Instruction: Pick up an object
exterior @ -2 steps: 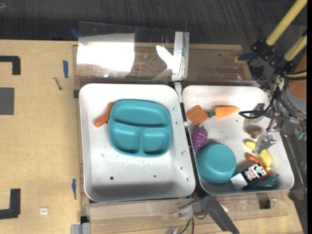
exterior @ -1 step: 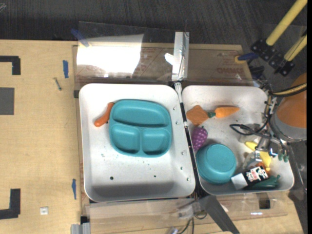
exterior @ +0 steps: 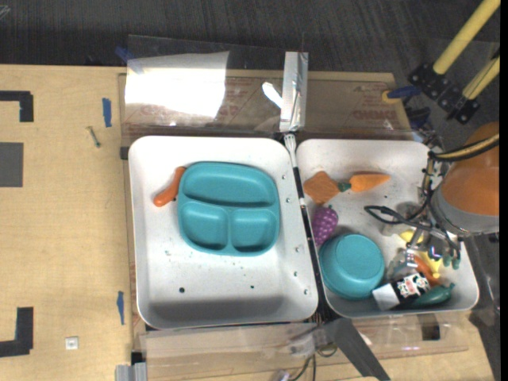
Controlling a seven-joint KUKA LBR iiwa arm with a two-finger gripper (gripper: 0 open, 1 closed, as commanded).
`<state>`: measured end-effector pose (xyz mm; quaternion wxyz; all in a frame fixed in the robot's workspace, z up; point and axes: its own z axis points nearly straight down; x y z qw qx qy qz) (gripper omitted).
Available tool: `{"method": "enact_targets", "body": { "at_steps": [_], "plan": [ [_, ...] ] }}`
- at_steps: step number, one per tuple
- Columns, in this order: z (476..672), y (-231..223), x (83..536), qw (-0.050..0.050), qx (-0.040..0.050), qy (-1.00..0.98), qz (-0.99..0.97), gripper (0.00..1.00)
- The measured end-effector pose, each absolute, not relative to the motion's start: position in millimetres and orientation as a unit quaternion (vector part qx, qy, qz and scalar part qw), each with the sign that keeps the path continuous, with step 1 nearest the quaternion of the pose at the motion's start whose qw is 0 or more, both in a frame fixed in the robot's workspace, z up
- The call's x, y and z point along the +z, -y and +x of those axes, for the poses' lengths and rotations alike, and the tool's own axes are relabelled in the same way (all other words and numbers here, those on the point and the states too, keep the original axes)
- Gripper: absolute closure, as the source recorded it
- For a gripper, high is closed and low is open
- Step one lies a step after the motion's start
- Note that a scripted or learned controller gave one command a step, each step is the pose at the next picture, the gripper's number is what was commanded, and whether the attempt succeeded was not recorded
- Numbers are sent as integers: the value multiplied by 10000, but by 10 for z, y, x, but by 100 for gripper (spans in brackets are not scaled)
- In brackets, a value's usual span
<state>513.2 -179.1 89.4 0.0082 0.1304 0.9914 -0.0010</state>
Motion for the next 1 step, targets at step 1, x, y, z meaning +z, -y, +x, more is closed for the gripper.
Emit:
{"method": "enact_targets", "body": {
  "at_steps": [1],
  "plan": [
    [5161,1786,1019,124,-20,-9916,1288,100]
  ]
}}
